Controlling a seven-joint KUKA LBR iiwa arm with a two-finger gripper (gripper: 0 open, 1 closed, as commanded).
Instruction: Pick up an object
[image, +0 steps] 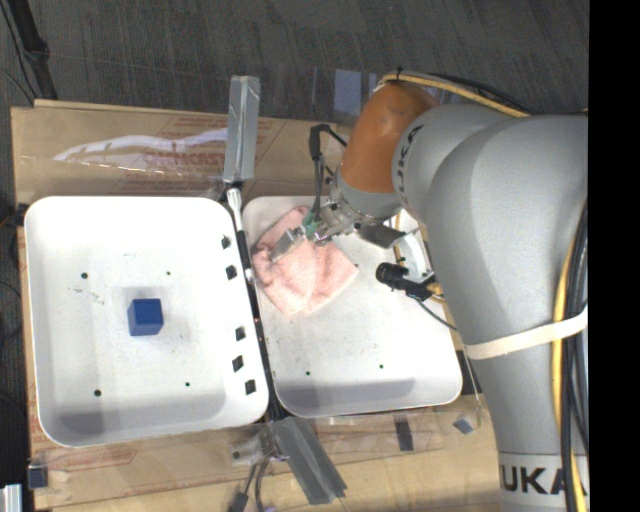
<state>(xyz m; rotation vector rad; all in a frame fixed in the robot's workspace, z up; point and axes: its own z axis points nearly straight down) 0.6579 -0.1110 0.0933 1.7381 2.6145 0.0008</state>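
A crumpled pink cloth (305, 272) lies in the upper left part of the right bin (400, 380). My gripper (303, 236) is low over the cloth's top edge, reaching in from the right under the orange wrist band. Its metal fingers (291, 240) rest against the fabric, and I cannot make out how they stand. A small blue cube (146, 316) sits in the left bin (60, 250), left of its middle and far from the gripper.
The big grey arm (500, 250) covers the right bin's right side and the bench beyond. A divider with black clips (240, 300) runs between the bins. A black cable fitting (400, 278) juts from the wrist over the right bin.
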